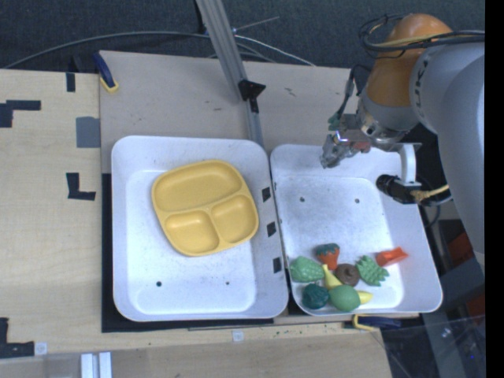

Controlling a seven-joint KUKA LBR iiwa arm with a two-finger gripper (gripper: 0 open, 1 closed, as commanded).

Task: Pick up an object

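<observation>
I'm hovering my gripper (pixel 332 154) over the right bin's (pixel 315 211) far rim, grip state unclear. The toys (pixel 340 276) look light, stiff, slippery; I'm favouring the orange piece (pixel 391 255), gripped across its middle.

A pale wooden bench (pixel 181 105) with black tape marks is seen carrying two shallow white plastic bins side by side, their inner rims touching. The right bin (pixel 409 235) lies directly under the grey arm's two-finger gripper (pixel 337 152), which is placed over that bin's far rim; the left bin (pixel 134 235) is set well to the gripper's left
</observation>
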